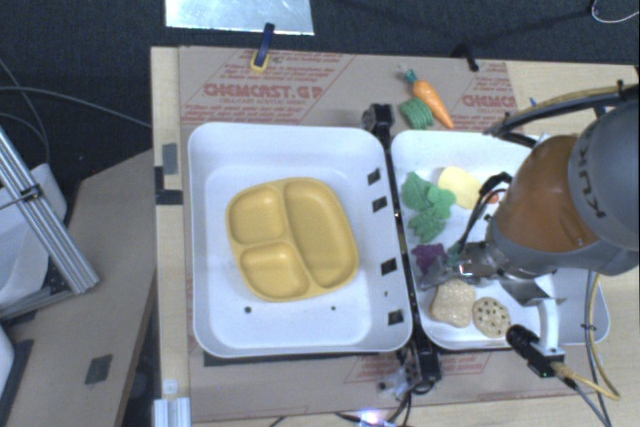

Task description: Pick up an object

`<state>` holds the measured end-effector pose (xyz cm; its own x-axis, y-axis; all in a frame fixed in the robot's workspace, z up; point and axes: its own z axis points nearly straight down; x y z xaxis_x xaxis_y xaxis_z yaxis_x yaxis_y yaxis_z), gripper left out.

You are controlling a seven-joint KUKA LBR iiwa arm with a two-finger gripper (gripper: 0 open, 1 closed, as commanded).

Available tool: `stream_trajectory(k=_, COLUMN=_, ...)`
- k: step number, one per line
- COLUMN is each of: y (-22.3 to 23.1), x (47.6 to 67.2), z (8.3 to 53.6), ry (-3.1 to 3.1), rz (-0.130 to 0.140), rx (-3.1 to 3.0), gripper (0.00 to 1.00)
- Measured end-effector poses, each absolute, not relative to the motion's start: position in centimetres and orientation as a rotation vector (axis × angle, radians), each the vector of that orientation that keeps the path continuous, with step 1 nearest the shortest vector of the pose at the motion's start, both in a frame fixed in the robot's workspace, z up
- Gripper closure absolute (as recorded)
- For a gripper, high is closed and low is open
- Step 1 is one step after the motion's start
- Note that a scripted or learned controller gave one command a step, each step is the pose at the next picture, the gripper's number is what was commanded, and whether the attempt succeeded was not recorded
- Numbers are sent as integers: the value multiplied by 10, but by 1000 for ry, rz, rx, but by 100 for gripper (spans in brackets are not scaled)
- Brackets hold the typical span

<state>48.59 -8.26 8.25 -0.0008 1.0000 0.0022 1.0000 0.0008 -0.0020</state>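
The tool [462, 265] was observed low in the right bin [520, 147], beside the purple item [431, 258]; its state could not be determined. A yellow divided tray [292, 237] was noted in the left bin [290, 143].

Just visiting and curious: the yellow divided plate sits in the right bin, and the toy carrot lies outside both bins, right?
Not quite. The camera view shows the yellow divided plate in the left bin, not the right one. The toy carrot does lie outside both bins.
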Motion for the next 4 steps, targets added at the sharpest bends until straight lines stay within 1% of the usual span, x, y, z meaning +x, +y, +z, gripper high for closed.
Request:
stream_trajectory(k=1, y=-84, x=488, z=95, ry=-2222, rz=-4, rx=-2222, gripper=100)
stream_trajectory(k=2, y=-10, x=574, z=191, ry=-2244, rz=-18, rx=-2214, gripper=100)
stream_trajectory(k=3, y=-15, x=569, z=195, ry=-2232, rz=-4, rx=-2214, gripper=100)
stream_trajectory(k=4, y=-20, x=530, z=324, ry=-2233, rz=-15, rx=-2222, gripper=100)
